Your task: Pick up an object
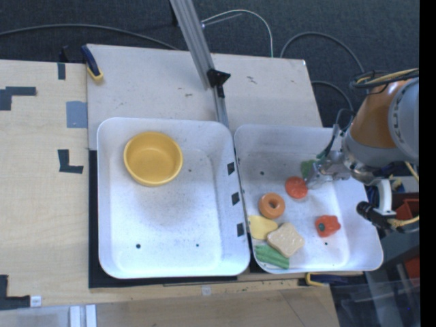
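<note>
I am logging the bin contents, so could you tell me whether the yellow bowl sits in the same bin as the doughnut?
No, the yellow bowl sits in the left bin, while the doughnut lies in the right bin.

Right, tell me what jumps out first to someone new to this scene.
The yellow bowl stands alone in the left bin. The right bin holds a cluster of toy food: a donut, a tomato, bread and a red pepper. The arm's tool hangs just beside the tomato.
</note>
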`<control>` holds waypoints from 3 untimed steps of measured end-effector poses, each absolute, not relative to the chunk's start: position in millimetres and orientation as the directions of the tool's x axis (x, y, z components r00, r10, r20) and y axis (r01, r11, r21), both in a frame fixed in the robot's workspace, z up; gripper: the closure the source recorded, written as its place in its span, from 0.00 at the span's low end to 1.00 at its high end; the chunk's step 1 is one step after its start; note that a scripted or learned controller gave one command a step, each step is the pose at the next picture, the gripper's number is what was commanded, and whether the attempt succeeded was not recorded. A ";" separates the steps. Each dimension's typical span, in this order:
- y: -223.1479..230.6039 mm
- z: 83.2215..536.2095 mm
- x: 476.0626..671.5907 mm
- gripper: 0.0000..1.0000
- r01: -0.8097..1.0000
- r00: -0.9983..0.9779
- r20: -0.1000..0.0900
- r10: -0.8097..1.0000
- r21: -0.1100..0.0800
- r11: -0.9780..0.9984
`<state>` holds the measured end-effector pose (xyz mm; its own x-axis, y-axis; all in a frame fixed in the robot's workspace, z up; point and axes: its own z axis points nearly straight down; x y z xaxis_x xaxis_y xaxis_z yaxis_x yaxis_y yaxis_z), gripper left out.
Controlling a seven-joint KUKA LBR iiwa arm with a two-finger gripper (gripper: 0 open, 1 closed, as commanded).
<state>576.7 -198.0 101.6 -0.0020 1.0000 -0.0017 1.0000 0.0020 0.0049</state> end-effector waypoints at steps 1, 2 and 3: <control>-193.1 162.7 582.8 1.00 1.000 -0.002 -0.002 1.000 0.005 0.002; -198.2 219.8 575.9 1.00 1.000 -0.001 -0.002 1.000 0.005 0.001; -192.4 281.8 579.4 1.00 1.000 -0.003 -0.002 1.000 0.006 0.003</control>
<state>579.4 -192.4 281.8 -0.0026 1.0000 -0.0023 1.0000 0.0026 0.0062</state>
